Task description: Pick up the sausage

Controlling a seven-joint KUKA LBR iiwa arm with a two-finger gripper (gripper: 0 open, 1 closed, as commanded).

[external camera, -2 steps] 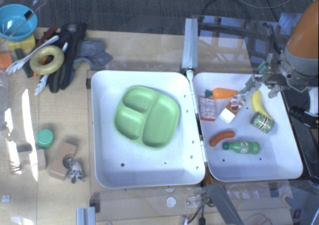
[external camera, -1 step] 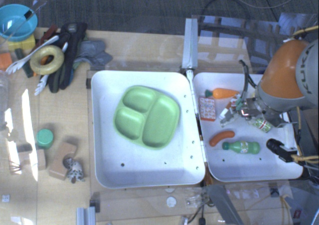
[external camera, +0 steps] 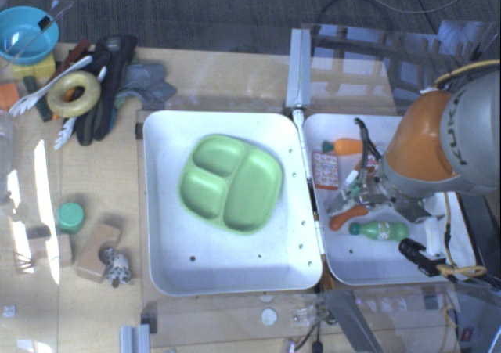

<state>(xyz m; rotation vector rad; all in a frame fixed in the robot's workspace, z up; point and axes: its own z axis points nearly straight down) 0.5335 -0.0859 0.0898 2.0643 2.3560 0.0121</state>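
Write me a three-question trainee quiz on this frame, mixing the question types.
1. True or false: the green divided plate lies in the left bin.
2. Which bin holds the gripper? A) left B) right
3. Fill in: the green bottle lies just below the ____-coloured sausage.

Key: 1 true. 2 B, the right bin. 3 orange.

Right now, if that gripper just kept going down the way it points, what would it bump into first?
Most likely the sausage, the orange-brown piece lying in the right bin just below the gripper. The green bottle lies beside it. Depth is hard to judge from this slanted view.
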